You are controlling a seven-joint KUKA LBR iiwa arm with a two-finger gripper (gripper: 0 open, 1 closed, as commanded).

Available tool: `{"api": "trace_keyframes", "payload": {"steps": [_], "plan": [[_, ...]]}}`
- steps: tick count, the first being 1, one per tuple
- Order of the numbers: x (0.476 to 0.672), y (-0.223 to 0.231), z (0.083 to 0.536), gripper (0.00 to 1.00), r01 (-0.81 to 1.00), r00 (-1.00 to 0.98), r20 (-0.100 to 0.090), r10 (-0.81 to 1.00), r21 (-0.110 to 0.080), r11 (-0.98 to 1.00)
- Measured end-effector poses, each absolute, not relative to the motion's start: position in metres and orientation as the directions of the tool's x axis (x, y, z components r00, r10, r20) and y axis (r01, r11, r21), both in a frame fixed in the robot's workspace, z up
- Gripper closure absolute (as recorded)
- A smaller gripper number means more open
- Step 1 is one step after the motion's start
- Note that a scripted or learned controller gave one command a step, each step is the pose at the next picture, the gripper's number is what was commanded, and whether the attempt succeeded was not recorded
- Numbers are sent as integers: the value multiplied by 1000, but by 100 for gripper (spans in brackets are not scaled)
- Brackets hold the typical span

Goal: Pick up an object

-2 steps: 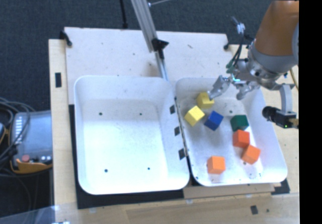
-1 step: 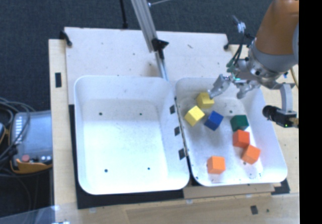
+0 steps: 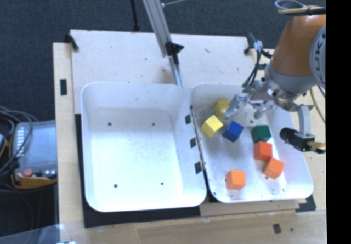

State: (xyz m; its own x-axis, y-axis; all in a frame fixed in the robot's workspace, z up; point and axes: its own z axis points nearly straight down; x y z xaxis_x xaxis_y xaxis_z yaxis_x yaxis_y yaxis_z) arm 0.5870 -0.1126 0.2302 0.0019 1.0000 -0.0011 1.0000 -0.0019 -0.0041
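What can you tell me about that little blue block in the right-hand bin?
The blue block is a small cube, matte like painted wood or foam, lying turned cornerwise on the floor of the right bin. A yellow block sits close on its left, a green block to its right. The pincer is just above it, not touching.

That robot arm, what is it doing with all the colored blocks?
The robot arm is reaching into the right bin, where little blocks lie scattered. Its gripper is down by a yellow block at the back, close to another yellow block and a blue block. A green block and three orange blocks sit nearer the front. Nothing looks lifted yet.
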Motion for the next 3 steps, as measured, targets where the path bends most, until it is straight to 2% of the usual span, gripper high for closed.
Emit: {"api": "trace_keyframes", "payload": {"steps": [2,3], "plan": [[598,-106,137,0,1000,4,-3,1000,2,-4],[599,-108,150,100,1000,13,-3,1000,8,-13]]}}
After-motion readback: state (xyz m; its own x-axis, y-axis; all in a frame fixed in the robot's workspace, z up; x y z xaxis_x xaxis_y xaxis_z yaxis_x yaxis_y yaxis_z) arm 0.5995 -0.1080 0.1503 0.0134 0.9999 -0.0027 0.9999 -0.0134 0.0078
